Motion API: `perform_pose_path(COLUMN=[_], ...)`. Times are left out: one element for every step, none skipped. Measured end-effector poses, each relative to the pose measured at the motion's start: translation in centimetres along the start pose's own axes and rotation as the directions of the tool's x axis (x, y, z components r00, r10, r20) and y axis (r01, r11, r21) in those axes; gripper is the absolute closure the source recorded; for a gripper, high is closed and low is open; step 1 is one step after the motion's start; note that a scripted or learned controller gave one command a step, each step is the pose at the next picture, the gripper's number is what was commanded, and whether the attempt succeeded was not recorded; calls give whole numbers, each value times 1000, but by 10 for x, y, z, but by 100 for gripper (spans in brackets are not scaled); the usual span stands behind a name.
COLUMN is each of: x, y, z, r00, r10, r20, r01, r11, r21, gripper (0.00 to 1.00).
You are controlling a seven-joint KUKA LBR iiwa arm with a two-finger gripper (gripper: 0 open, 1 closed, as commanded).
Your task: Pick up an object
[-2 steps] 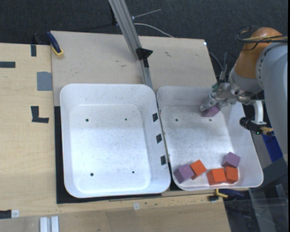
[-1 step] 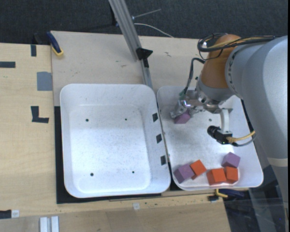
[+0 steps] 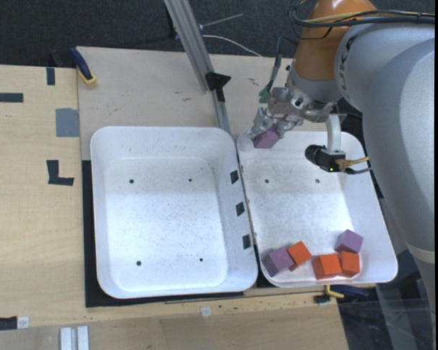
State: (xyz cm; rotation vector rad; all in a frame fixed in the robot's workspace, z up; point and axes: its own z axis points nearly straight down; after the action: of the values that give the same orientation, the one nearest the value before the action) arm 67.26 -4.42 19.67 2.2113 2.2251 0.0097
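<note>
Two-finger gripper (image 3: pixel 271 126) was clamped on 1 small purple foam cube (image 3: pixel 266 138) over right shallow white bin (image 3: pixel 372 217); inside: 2 purple, 3 orange blocks.

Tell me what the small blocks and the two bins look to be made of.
The purple block between the fingers of the gripper and the purple and orange blocks in the right bin look matte, with no glare and soft edges: possibly foam, though painted wood is not excluded. Both the right bin and left bin look like thin moulded white plastic with rounded rims and dark speckled scuffs.
</note>
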Motion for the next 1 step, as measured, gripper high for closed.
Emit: perform_pose_path(x=[67], y=[-36], z=[5], r00=[1000], r10=[-1], r20=[-1], r01=[1], r11=[1000], r21=[13], gripper=[100])
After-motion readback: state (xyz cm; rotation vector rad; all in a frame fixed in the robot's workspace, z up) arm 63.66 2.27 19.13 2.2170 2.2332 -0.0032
